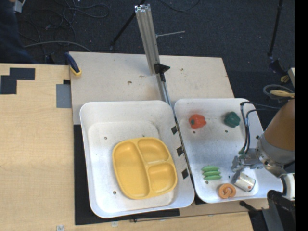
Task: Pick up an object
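Note:
The right bin (216,143) holds a red pepper-like toy (197,121), a dark green toy (232,119), a light green pea-pod piece (211,173), an orange ring (226,191) and a white-silver cup (245,182) lying on its side. My gripper (242,167) hangs low over the bin's near right corner, just above and touching or nearly touching the cup. The arm's orange band (284,131) rises to the right of it. Nothing is visibly lifted off the bin floor.
The left bin (94,129) holds a yellow divided plate (144,166). A metal post (150,37) stands behind the bins on the bench. Black clips (179,150) sit along the seam between the bins. A cable (246,124) runs down to the wrist.

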`<state>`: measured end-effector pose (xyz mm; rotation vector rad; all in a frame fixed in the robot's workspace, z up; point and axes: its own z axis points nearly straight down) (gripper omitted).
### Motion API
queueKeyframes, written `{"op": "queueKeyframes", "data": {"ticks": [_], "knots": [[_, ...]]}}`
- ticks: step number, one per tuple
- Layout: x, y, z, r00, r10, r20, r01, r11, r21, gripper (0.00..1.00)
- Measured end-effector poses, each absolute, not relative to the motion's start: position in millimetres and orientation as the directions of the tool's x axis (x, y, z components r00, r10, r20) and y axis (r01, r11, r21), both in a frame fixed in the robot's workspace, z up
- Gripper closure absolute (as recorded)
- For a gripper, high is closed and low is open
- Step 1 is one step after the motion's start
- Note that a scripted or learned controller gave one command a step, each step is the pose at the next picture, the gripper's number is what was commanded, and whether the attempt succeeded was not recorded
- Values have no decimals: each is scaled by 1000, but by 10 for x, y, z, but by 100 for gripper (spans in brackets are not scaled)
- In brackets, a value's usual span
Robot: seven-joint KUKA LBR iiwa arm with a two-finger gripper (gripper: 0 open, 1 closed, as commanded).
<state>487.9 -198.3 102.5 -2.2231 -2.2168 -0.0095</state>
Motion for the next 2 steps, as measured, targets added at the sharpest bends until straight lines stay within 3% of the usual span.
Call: {"op": "queueKeyframes", "data": {"ticks": [2], "knots": [[4848,-1981,2110,-2,1000,-1,1000,2,3,100]]}}
